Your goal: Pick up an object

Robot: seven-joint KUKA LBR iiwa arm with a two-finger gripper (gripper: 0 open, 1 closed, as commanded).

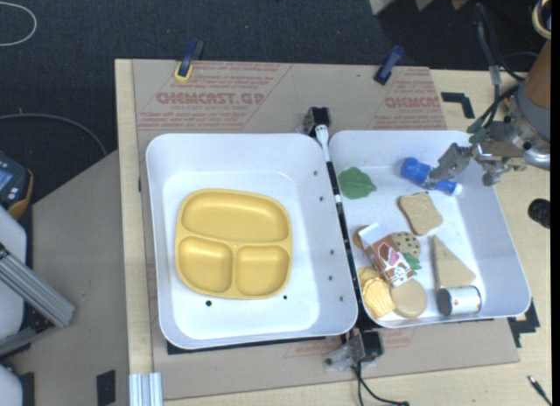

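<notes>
A grey robot arm [534, 98] reaches in over the right edge of a cardboard-topped table [262, 89], its gripper [457, 164] hanging above the far part of the right bin [499, 220], just beside a blue object [429, 174] lying there; whether the fingers are parted or closed cannot be made out from this angle, and nothing is seen held between them. To take that nearest piece cleanly, the arm would likely do best to drop straight down with the fingers straddling its narrow width and close only once low enough, keeping clear of the bin wall. The left bin [166, 159] holds a yellow divided plate [234, 242], set toward its middle. The right bin carries the clutter: a green leaf-shaped piece [356, 183] at its far-left corner, a toast slice [422, 213] mid-bin, a tan wedge [451, 262], a printed packet [394, 257], a grey can [460, 299] and yellow chips [378, 295] along its near edge.
</notes>
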